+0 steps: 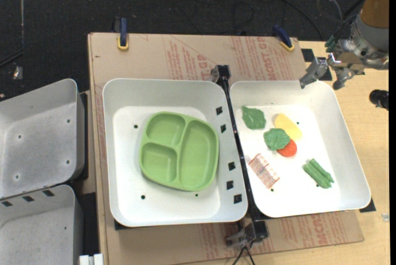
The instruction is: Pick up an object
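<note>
1. The things I could pick lie in the right bin (346, 152), gathered toward its middle and left. A dark green leafy piece (253, 117) sits nearest the bin's far-left part, apart from the rest.
2. A yellow piece (288, 125) lies just right of it, and a second green leafy piece (276, 138) overlaps its lower end.
3. An orange-red round piece (288, 148) peeks out from under that second leafy piece, touching it.
4. A green ribbed stalk-like piece (318, 173) lies by itself toward the near right of the bin, set at a slant.
5. A small pink-and-white packet (263, 170) rests near the bin's left wall, also at a slant, clear of the other items.
6. My gripper (324, 75) hangs above the far right corner of that right bin, at its rim, well apart from every item. Its two fingers are spread wide, one pointing toward the bin's far edge and the other to the right, and there is nothing between them.
7. My arm (376, 4) comes in from the upper right, the orange band showing above the wrist.
8. The left bin (117, 134) holds a light green divided tray (180, 150) with three compartments, lying flat near its centre.
9. Both bins sit side by side on a brown board (185, 53), clamped along its far edge.
</note>
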Available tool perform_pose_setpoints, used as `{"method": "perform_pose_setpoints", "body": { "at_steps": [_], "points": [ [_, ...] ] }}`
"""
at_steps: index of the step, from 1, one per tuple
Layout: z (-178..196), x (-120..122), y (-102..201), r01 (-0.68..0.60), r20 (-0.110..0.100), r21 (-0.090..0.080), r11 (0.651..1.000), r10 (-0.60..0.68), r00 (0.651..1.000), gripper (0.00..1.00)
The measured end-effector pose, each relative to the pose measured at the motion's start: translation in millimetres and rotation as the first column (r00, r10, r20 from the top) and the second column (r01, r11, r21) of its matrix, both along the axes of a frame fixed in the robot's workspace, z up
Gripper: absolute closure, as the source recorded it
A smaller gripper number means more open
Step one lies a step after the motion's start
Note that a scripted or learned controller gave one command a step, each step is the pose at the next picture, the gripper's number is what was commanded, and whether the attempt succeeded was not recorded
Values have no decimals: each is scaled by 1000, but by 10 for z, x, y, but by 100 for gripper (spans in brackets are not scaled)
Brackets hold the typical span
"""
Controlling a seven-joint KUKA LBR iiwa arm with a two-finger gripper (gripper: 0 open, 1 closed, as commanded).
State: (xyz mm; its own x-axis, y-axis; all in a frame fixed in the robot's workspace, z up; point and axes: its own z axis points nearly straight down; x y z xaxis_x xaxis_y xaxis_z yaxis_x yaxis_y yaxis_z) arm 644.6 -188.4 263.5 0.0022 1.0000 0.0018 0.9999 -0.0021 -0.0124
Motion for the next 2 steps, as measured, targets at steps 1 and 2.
{"method": "perform_pose_setpoints", "body": {
  "at_steps": [1, 2],
  "points": [
    [85, 23, 9, -3, 13, -2, 1000, 3, 1000, 0],
    [-542, 71, 36, -5, 8, -1, 1000, 5, 1000, 0]
  ]
}}
